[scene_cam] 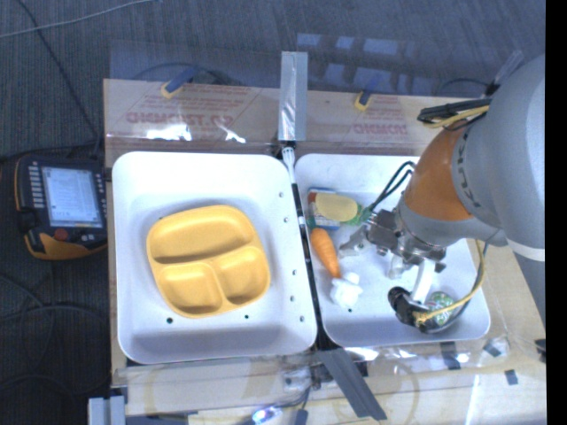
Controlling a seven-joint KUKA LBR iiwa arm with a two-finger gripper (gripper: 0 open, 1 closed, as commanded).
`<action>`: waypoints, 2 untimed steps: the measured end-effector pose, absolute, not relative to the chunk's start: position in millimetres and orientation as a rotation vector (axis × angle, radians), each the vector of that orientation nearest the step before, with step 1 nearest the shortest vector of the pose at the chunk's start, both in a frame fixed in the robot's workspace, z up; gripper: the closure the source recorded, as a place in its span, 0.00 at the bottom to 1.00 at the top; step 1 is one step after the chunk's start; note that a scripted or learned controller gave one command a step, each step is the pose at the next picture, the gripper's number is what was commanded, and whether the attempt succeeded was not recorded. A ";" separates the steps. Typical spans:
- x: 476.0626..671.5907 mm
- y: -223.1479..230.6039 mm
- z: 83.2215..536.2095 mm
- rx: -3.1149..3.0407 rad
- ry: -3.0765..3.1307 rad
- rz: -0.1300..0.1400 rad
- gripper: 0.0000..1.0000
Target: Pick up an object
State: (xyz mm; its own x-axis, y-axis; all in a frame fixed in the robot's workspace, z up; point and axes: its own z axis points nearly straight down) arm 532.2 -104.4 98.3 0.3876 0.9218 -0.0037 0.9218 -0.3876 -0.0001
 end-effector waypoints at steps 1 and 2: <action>531.7 -102.2 105.6 2.619 1.744 -0.006 1.00; 522.4 -177.0 122.3 2.464 1.949 -0.006 1.00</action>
